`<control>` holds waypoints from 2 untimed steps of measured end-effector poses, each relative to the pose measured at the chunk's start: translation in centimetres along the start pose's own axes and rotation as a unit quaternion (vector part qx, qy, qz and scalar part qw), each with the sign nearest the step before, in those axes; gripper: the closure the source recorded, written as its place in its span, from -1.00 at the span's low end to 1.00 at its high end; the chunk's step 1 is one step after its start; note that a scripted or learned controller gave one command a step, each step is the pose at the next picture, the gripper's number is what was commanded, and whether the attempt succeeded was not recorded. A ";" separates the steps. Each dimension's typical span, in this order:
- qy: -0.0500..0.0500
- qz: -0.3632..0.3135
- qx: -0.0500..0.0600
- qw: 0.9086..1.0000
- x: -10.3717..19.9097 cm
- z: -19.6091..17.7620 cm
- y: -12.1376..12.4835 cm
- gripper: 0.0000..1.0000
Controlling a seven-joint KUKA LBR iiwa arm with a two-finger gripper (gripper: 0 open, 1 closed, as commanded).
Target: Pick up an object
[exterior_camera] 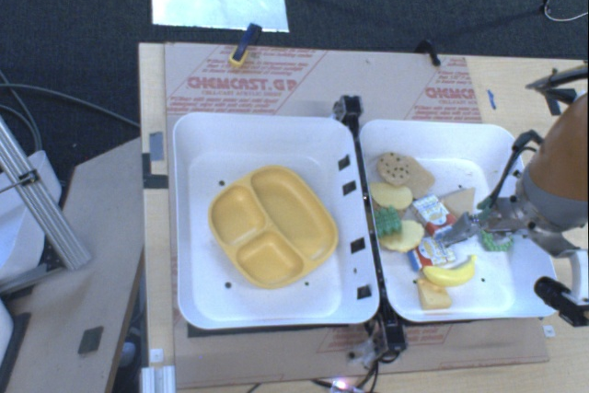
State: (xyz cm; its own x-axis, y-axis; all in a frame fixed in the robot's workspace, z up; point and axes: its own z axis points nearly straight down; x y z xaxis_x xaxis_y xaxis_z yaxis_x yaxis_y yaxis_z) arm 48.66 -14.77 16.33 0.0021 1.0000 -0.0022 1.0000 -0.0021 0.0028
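The counter [304,78] is seen carrying two white bins side by side. The left bin [198,152] is occupied by a yellow divided plate [272,225]. The right bin [497,152] is entered from the right by the arm [560,184], and toy food is heaped at that bin's left side: a cookie [397,167], a banana [449,272], a small carton [433,213]. The gripper [463,227] is lowered just right of the carton, above the banana; whether its jaws are clenched cannot be told.

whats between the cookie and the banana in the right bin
In the camera view, between the cookie and the banana lie a small red-and-white packet and pale yellow slices.
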 end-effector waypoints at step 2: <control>0.002 -0.006 0.000 1.000 2.6 7.0 1.3 -1.00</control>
State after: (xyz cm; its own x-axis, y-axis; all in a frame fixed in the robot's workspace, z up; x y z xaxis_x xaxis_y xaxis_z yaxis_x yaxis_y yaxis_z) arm 50.02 -12.16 9.31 -0.0092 1.0000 0.0008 1.0000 0.0092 0.0033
